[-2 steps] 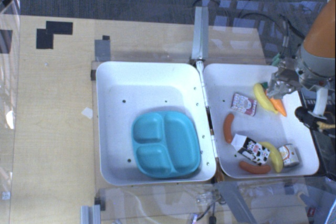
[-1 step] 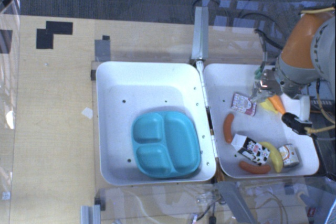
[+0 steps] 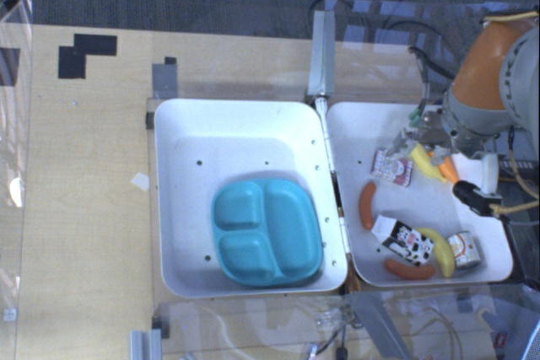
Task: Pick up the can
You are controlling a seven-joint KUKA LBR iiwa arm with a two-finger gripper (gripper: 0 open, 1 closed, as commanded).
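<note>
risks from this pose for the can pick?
1. The gripper sits at the far side of the right bin, by the small carton and a banana; the can lies at the near side, so closing here would likely take the wrong item.
2. The can lies tipped against another banana near the bin wall, so it may roll or be crowded on approach.
</note>
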